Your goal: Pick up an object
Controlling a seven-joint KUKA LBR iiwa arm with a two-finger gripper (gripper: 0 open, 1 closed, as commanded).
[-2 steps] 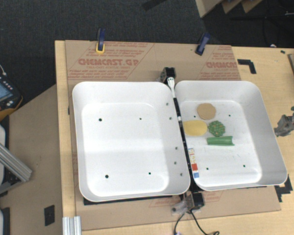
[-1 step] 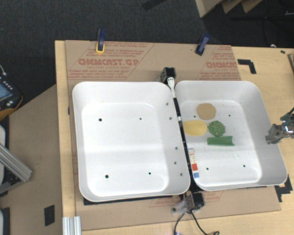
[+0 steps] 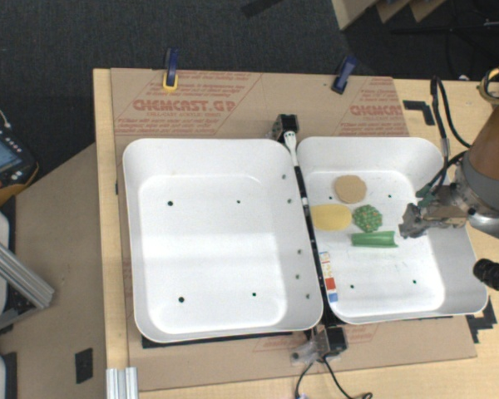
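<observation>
The right bin [image 3: 416, 293] holds a tan round disc [image 3: 349, 189], a pale yellow block [image 3: 330, 216], a green knobbly ball [image 3: 367, 218] and a green flat stick [image 3: 373, 239]. My gripper [image 3: 415, 222] hangs over the right part of that bin, just right of the green stick and apart from it. Nothing shows between its fingers.
The left bin [image 3: 141, 223] lies beside the right one, a black divider strip [image 3: 303, 214] between them. Both rest on a cardboard sheet [image 3: 233, 98] held by a blue clamp [image 3: 170, 71] and another clamp [image 3: 343, 74]. A small red and blue label [image 3: 328, 274] lies at the right bin's left edge.
</observation>
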